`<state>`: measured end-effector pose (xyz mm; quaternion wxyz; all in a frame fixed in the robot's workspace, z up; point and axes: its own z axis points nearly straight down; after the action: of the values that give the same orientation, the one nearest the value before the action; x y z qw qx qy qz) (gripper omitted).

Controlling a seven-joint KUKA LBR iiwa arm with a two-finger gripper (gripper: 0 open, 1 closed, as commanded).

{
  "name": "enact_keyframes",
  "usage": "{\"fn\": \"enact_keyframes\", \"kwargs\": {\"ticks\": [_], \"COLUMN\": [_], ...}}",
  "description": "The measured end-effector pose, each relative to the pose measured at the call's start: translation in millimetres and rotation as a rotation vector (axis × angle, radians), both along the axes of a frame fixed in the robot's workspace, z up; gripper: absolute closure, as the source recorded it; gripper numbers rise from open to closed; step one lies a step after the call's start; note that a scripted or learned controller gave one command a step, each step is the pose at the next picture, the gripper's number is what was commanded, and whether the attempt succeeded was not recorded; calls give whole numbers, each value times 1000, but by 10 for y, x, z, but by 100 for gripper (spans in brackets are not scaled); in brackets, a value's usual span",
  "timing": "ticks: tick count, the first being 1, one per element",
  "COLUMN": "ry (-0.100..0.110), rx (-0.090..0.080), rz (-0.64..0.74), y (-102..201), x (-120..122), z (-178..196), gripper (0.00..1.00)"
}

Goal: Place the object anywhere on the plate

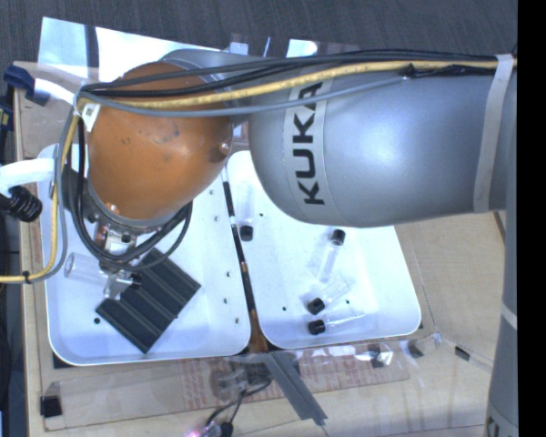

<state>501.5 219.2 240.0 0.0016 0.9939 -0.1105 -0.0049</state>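
My grey arm (373, 144) stretches over both bins. Under it, the left bin (200, 340) holds the dark ribbed plate (150, 303). My jaws (118, 282) sit at the plate's upper-left edge; I cannot tell their state. Small clear vials (329, 255) lie in the right bin (391, 285).

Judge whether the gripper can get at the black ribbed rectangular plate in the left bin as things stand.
Probably yes: the gripper hangs at the black ribbed rectangular plate's upper left edge in the left white bin, with nothing lying between them.
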Motion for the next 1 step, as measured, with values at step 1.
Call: {"fn": "enact_keyframes", "kwargs": {"ticks": [1], "ry": [0], "rx": [1], "rz": [-3], "y": [-14], "x": [-178], "z": [-42], "gripper": [100]}}
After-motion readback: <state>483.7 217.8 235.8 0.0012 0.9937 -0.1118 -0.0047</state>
